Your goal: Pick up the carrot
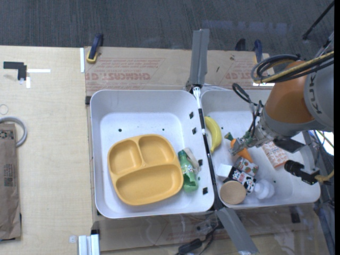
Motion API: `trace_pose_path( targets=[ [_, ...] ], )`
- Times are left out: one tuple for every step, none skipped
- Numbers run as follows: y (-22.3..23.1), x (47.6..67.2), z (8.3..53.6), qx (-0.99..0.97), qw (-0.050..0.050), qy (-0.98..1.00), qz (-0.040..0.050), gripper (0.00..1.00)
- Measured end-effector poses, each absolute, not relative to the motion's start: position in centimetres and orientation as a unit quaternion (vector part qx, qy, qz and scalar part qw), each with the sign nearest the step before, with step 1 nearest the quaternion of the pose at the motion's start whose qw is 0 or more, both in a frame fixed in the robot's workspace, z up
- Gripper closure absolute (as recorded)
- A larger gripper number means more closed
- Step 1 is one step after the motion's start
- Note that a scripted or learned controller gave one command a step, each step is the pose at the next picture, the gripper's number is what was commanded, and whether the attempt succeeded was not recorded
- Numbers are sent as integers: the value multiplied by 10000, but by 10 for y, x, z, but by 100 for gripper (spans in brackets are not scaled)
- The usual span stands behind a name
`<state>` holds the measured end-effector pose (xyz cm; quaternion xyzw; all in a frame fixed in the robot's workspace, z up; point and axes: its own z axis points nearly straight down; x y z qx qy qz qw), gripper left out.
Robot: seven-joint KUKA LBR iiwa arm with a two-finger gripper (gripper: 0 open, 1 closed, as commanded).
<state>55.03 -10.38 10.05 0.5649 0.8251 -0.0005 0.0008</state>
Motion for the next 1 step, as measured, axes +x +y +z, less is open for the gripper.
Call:
trace_pose_path(
  targets=[
    [-31, 540, 191, 5902, -2, 8073, -9, 100]
  ],
)
